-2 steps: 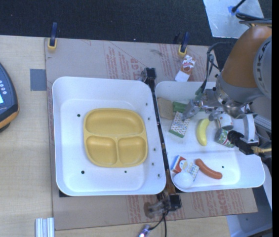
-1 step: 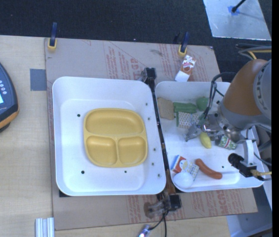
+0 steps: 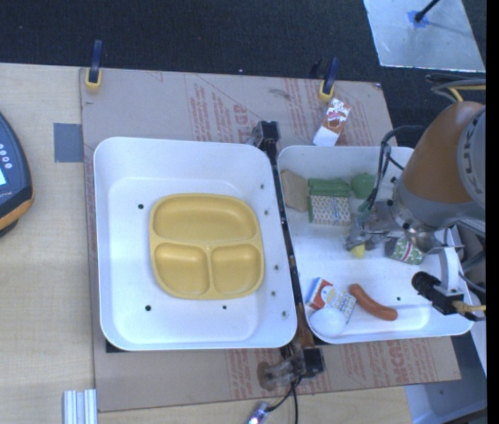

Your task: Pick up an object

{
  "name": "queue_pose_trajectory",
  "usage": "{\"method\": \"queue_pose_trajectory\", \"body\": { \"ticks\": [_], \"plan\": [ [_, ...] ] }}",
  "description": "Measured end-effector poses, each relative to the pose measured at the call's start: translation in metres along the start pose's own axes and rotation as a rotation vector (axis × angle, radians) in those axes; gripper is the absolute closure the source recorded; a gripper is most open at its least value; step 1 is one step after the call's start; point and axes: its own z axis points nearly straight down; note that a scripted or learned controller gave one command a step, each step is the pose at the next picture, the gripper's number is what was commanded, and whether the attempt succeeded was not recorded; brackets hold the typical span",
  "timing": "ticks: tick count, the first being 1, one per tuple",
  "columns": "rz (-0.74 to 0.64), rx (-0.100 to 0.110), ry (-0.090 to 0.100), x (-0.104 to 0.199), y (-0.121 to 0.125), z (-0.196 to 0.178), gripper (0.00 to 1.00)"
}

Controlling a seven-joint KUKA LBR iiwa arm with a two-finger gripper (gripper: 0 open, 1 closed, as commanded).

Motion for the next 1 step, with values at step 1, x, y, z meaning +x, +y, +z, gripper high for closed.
{"method": "queue_pose_trajectory", "body": {
  "ticks": [1],
  "plan": [
    [0.002, -0.006, 0.002, 0.0879, 0.0014, -0.0909, 1.00]
  ]
}}
